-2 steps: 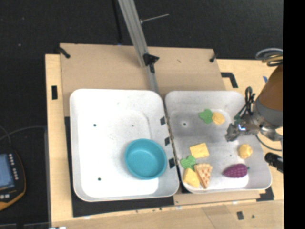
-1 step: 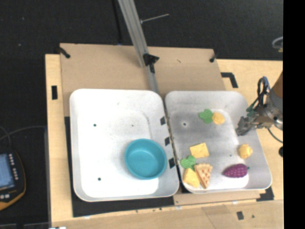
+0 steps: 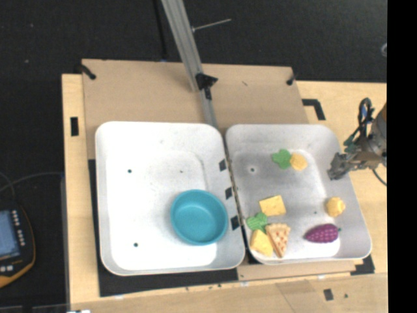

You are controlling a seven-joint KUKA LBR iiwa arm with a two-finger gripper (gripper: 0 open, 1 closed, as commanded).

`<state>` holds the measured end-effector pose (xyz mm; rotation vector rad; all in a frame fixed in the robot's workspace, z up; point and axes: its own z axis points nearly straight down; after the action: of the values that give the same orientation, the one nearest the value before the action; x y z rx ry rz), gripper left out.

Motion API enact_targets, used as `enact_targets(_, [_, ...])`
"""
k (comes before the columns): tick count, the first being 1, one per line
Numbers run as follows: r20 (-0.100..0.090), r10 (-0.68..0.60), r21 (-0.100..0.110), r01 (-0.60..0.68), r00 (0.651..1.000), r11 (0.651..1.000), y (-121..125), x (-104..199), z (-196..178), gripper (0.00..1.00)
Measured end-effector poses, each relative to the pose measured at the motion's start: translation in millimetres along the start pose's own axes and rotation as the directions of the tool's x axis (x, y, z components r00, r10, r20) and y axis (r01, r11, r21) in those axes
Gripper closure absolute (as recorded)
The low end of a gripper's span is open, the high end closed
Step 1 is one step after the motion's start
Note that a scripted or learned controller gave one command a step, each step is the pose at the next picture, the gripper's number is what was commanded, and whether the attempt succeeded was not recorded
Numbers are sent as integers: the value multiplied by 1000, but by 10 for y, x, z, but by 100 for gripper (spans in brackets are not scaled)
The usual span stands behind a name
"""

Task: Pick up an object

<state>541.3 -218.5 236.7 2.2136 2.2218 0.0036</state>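
Observation:
The right bin [image 3: 306, 135] holds several toy foods: a green piece [image 3: 282, 158] beside a small yellow piece [image 3: 298, 162], a yellow block [image 3: 272, 205], a green leafy piece [image 3: 257, 222], a pizza slice [image 3: 279, 238] next to a yellow wedge [image 3: 261, 243], a purple grape bunch [image 3: 322, 233] and a yellow lemon-like piece [image 3: 335, 206]. My gripper [image 3: 338, 166] hangs at the right bin's right rim, above and to the right of the lemon-like piece, with nothing visibly in it.
A blue bowl [image 3: 197, 216] sits in the left bin [image 3: 143, 149]. A grey metal pole [image 3: 184, 41] slants up from behind the bins. A handheld controller [image 3: 12, 240] lies at the far left edge.

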Motion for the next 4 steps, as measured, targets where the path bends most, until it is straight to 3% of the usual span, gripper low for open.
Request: enact_targets(4, [-2, 2, 4, -2, 1000, 1000, 304, 1954, -9, 100])
